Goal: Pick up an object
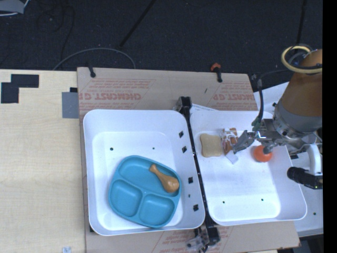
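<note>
Pincer [243,141] over right bin [247,202], beside tan toy [211,146]; grip state cannot be told. Drumstick [165,178] lies on blue tray [138,202], left bin [100,141]

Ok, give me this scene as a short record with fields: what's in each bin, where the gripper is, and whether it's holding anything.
left bin: blue divided plate with a toy drumstick lying on it
right bin: tan bread-like piece, small red-and-white packet, orange ball
gripper: low over the right bin, beside the packet
holding: cannot tell
arm: enters from the right of the view
</note>
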{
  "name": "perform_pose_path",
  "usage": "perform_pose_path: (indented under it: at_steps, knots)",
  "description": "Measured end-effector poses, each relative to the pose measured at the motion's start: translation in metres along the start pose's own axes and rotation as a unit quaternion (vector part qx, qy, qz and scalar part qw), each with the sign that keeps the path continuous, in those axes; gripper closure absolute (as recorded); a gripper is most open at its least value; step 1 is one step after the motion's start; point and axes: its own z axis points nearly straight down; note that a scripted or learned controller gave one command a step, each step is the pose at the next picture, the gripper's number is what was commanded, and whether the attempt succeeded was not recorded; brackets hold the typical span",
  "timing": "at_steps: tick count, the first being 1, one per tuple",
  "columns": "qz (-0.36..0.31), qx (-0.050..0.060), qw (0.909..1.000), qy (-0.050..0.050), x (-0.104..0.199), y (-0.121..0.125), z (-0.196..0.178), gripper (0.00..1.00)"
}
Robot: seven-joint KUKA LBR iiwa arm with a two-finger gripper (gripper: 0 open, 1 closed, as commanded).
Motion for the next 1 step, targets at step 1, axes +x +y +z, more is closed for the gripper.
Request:
perform_pose_path:
  at_steps: [1]
  knots:
    - [-0.001, -0.004, 1.0, -0.001, -0.0002, 0.0019, -0.0041, 0.0]
